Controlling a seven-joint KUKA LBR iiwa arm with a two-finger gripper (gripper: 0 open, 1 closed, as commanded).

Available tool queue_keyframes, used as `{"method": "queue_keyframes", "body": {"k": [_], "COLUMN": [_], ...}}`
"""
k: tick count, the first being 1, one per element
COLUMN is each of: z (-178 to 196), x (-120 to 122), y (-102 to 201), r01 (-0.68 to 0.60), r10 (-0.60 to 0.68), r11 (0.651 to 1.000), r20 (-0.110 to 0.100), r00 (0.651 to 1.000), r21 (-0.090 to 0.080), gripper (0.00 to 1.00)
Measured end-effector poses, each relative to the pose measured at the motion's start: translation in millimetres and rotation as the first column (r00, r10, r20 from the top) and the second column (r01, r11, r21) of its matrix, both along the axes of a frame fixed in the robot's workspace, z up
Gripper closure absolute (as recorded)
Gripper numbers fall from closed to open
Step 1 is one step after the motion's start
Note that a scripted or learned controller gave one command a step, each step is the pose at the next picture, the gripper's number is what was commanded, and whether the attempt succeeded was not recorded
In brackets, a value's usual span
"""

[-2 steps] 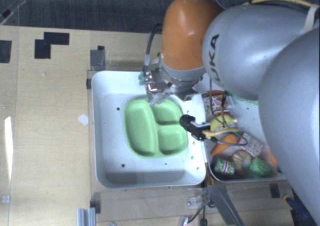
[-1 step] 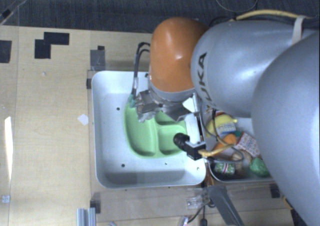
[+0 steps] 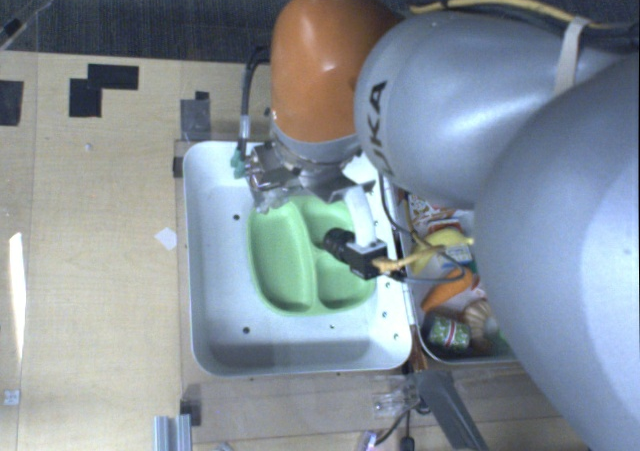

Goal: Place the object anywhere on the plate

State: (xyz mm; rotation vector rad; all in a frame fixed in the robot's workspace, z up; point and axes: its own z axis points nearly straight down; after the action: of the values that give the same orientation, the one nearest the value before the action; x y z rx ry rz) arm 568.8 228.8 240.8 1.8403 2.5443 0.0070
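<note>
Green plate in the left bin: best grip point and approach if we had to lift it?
Judging from this view, pinch the green plate at its left rim from above: that edge lies bare and raised beside open floor of the left bin. The arm covers its top and right side.

one camera sits fixed above the surface (image 3: 90, 239), looking down at a slant on both white bins. the left bin (image 3: 215, 329) lies in full sight near the frame's middle; the right bin (image 3: 432, 347) is mostly covered by the arm (image 3: 470, 109), which looms large and close to the lens from the right.
</note>
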Motion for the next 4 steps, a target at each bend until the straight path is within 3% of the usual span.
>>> {"method": "queue_keyframes", "body": {"k": [1, 2, 3, 4], "z": [4, 4, 15, -29], "x": [-81, -80, -79, -81], "y": [-6, -7, -7, -31], "r01": [-0.044, -0.042, -0.040, -0.049], "r10": [0.044, 0.042, 0.040, 0.049], "r11": [0.999, 0.999, 0.999, 0.999], "r20": [0.000, 0.000, 0.003, 0.000], "r00": [0.999, 0.999, 0.999, 0.999], "r21": [0.000, 0.000, 0.002, -0.001], "gripper": [1.00, 0.00, 1.00, 1.00]}}
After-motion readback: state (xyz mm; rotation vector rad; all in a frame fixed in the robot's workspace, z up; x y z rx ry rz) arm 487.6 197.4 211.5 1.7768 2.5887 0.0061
